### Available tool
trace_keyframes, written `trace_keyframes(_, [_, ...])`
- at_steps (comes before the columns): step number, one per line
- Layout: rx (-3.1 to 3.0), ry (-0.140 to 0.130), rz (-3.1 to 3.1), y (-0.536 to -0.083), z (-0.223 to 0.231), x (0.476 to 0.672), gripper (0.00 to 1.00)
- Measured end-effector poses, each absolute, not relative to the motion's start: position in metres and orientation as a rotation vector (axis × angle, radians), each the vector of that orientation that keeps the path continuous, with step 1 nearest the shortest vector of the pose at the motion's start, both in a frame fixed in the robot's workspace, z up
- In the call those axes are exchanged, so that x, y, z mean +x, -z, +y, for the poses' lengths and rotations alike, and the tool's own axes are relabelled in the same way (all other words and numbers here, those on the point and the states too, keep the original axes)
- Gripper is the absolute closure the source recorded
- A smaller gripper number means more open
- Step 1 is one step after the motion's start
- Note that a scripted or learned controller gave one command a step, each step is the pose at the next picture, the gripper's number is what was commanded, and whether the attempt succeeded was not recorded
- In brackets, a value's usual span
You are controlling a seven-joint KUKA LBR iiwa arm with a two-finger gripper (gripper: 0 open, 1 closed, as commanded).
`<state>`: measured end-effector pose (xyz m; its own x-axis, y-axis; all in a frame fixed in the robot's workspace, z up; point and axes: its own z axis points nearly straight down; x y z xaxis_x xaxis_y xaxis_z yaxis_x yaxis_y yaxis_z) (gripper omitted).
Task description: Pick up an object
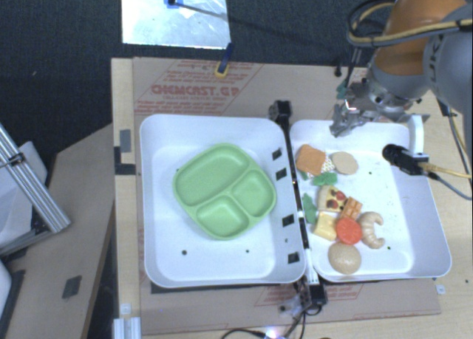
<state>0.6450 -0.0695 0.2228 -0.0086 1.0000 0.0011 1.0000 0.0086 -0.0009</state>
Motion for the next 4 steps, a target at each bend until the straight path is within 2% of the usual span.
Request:
trace_keyframes(1, [-2.214,0.002,-2.231,-0.219,-0.066,0.646,1.00])
trace_keyframes(2, [-2.213,0.003,-2.231,-0.234,-0.058,0.636,1.00])
trace_keyframes(3, [-2.216,0.001,-2.228,-0.226,-0.057,0.631,1.00])
trace_keyframes(4, [-2.223,0.003,-2.224,-0.228,-0.072,0.641,1.00])
